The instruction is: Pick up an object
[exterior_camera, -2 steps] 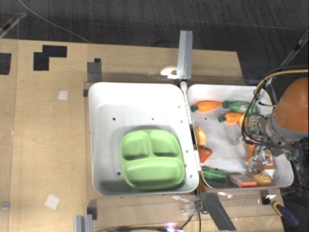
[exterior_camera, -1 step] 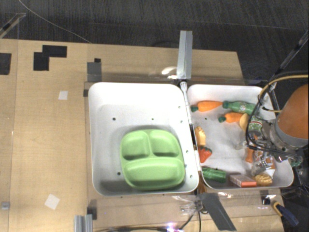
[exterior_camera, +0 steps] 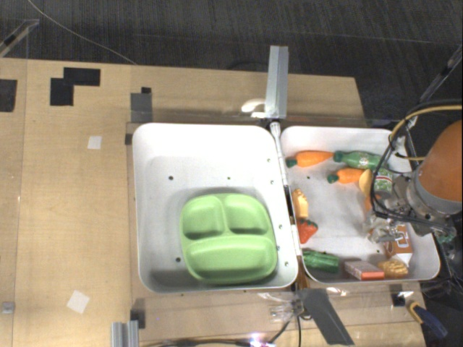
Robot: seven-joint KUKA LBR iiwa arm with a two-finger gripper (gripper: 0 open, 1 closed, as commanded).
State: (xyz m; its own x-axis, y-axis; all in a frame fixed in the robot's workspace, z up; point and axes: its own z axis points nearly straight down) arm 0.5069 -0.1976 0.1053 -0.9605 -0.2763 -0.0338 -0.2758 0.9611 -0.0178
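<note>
The right bin holds several toy foods. An orange carrot and a green bottle lie along its far wall, with a second carrot and a yellow piece just below them. A yellow-orange piece and a red pepper lie by the left wall. Along the near wall are a green cucumber, a pink block and a brown pastry. My gripper hangs low over the bin's right side, next to a brown-and-white carton.
The left bin bears a green divided plate. A metal post stands behind the wall between the bins. My arm, with cables, covers the right bin's right edge.
</note>
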